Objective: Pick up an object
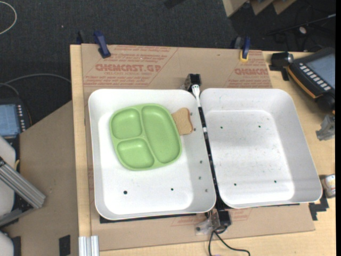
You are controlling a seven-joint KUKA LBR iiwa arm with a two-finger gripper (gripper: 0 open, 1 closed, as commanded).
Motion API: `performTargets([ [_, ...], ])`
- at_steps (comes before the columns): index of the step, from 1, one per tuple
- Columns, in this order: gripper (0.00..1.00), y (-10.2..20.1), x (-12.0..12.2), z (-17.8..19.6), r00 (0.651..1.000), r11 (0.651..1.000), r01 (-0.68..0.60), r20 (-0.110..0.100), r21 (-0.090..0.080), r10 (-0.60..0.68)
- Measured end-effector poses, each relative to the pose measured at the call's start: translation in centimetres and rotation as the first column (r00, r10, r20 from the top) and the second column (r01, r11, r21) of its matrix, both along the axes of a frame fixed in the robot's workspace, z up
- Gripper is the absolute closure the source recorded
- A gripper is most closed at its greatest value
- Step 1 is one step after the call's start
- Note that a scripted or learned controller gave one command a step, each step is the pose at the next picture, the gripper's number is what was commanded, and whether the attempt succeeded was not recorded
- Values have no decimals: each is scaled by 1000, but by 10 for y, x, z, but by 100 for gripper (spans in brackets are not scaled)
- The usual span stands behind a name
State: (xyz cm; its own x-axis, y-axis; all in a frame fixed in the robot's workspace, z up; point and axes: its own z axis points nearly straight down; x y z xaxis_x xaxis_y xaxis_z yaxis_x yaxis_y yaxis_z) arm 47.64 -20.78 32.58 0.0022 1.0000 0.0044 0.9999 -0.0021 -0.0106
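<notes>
At the view's right edge a small grey piece (325, 127), angular and dull with a darker underside, juts in. It may belong to the arm, but too little shows to tell. Lower down the same edge sits a pale, rounded bit (331, 184), equally unclear.

I count two white bins on the worktop: a left bin (106, 196) and a right bin (298, 143), touching side by side. In the left bin I see one green plate (145, 136) with three parts. One small brown piece (183, 121) lies touching the plate's right edge.
</notes>
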Motion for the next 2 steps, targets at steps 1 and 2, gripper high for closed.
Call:
performTargets([
  [1, 100, -18, 13, 138, 1000, 1000, -3, 29, -14, 3],
  [2, 100, 14, 2, 32, 1000, 1000, -3, 1, 0, 3],
])
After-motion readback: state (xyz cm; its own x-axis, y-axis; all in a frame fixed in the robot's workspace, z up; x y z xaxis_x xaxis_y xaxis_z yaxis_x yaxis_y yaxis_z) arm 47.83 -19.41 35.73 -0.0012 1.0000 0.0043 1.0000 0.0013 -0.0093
